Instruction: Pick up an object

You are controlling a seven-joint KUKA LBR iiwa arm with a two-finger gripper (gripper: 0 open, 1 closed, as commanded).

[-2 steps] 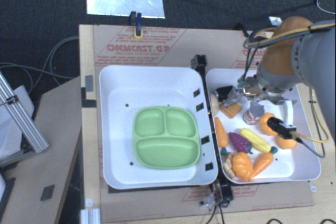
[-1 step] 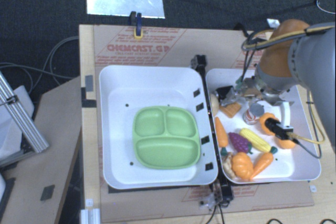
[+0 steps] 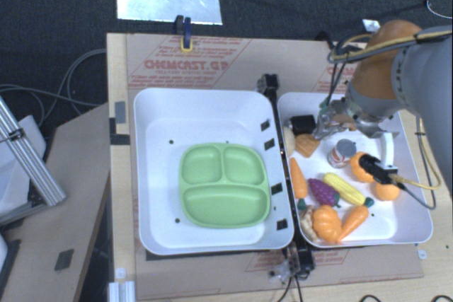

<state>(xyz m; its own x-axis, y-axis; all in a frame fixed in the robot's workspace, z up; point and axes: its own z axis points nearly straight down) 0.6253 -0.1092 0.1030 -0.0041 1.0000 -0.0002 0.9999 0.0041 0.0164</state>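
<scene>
Camera view looked down on two white bins. The left bin [image 3: 152,152] held a green divided plate [image 3: 225,184]. The right bin [image 3: 417,223] held toy food, crowded toward six o'clock: a tan wedge [image 3: 306,146], a carrot [image 3: 299,179], purple grapes [image 3: 323,190], a yellow corn cob [image 3: 345,189] and a small pumpkin [image 3: 325,221]. The gripper [image 3: 327,125] hung over the bin's ten o'clock corner, just beside the tan wedge; whether it was open or closed could not be told, and nothing showed in its grasp. The wedge was probably light, stiff plastic, somewhat slippery; pinching across its flat sides looked safest.
</scene>
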